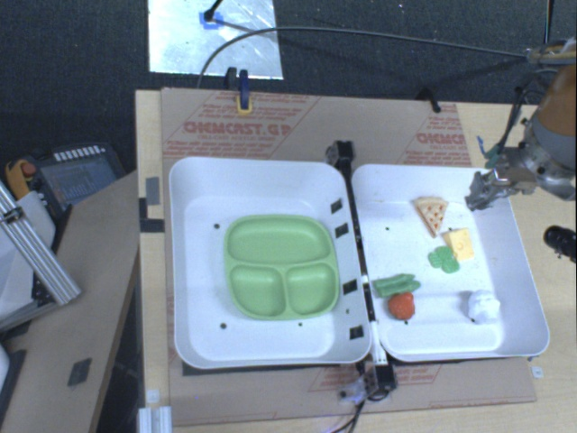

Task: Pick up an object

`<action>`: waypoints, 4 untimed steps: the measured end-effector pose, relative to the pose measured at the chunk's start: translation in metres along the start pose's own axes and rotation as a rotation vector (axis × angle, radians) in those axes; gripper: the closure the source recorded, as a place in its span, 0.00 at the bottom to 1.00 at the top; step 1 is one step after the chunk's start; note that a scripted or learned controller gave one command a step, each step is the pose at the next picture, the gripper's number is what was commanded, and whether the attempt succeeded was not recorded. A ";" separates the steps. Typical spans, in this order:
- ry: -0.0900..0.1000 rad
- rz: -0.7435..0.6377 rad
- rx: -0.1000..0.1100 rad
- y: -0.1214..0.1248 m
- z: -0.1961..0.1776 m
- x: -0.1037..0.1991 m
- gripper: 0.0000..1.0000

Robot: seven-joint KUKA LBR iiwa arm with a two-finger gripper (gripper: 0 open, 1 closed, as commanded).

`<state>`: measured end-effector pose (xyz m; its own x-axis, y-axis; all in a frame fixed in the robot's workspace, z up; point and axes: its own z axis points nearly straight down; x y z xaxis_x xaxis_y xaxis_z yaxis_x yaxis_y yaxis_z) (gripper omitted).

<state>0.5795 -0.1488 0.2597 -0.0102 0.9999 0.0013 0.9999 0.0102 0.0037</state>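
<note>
Candidate object: orange wedge (432,214), triangular and pizza-like, lying flat on the floor of the right bin (518,242), in the bin's upper half. Long axis runs from the broad end at upper left to the tip at lower right.

Gripper (482,192) located just right of the wedge and slightly above it in the camera view, over the bin's upper right portion. Wedge therefore lies to the left and a little down-frame from the gripper; apart, not touching. Nothing visible between the fingers. Finger state too small and blurred to read: cannot tell whether open or closed. Judged requirement for the coming move: short leftward shift, then descent, with closure across the wedge's narrow width.

Around the wedge:
- Yellow block (461,243), just below and right of the wedge, near its tip.
- Green leafy piece (443,260), below the wedge, touching or just beside the yellow block.
- Green pod-shaped item (395,284) and red round item (402,307), well below the wedge, toward the bin's left wall.
- White lumpy object (483,307), well below and right.

No obstruction between gripper and wedge. Closest clutter risk: yellow block at the tip end.

Left bin (194,242), well left of the wedge, holding a green tray (281,266) with 3 compartments.
</note>
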 end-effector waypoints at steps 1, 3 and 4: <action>0.000 0.000 0.000 0.012 -0.004 0.057 1.00; 0.000 0.001 0.002 0.037 0.016 0.169 1.00; 0.001 0.000 0.001 0.042 0.015 0.224 1.00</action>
